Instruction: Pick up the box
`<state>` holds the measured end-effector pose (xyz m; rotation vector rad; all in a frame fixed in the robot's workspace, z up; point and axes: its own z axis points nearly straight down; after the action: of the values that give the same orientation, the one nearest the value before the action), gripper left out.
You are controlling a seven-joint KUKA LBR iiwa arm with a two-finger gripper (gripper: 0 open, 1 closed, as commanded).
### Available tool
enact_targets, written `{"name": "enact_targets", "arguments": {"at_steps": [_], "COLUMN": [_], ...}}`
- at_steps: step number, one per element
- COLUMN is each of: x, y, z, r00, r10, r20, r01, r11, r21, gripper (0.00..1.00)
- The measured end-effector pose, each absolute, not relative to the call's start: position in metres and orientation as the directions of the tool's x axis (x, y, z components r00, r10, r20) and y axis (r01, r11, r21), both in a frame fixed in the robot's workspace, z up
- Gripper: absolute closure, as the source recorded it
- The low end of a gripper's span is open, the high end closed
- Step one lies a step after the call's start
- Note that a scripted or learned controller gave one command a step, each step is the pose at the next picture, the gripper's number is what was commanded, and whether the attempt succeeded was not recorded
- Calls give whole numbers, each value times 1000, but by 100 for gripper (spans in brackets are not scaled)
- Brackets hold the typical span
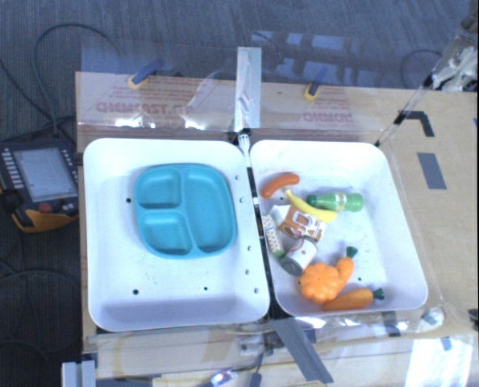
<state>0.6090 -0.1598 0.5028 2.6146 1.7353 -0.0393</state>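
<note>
The box (305, 226) is a small brown and white carton. It lies tilted near the middle of the right bin (393, 216), among a heap of toy food. A yellow banana (309, 206) touches its upper edge and a small white can (301, 256) lies just below it. Nothing covers the top face of the box.
Around the box lie a sausage (278, 184), a green bottle (337, 201), an orange pumpkin (320, 281), two carrots (353, 299) and a narrow packet (270, 233) against the divider. A blue sectioned plate (183, 210) sits in the left bin (110, 280). A pendant (36, 182) lies on the floor at left.
</note>
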Motion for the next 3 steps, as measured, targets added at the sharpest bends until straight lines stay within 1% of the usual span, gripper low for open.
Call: {"name": "enact_targets", "arguments": {"at_steps": [3], "x": [612], "y": [-158], "z": [529], "r00": [386], "r10": [922], "r20": [-32], "r01": [922], "r11": [-387], "r21": [-13], "gripper": [100]}}
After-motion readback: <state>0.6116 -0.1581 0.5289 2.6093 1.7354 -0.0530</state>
